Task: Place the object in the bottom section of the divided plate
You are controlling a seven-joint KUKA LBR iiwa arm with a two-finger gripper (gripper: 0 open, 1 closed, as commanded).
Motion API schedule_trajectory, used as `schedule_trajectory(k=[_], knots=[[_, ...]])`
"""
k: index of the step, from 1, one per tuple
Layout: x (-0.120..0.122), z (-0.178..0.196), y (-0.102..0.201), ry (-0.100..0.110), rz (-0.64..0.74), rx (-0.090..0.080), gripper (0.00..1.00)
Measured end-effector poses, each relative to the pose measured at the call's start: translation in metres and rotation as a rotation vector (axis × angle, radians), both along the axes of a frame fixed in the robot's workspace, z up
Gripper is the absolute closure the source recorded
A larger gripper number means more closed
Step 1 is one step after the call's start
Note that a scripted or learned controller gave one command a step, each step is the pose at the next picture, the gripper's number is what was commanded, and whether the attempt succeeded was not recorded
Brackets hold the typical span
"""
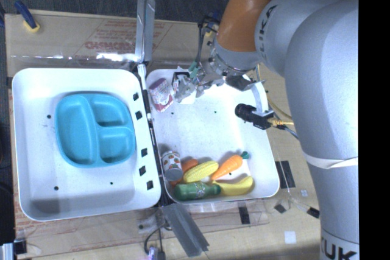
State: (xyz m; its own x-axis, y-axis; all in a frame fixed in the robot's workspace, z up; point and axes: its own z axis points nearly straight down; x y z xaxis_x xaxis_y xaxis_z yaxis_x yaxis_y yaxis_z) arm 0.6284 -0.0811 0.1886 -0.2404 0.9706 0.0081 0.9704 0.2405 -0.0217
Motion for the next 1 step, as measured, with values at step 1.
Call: schedule_trajectory(k=[1], knots=[[-0.0262,0.0108,0.0778,-0.032,0.277,-0.009,1.0]])
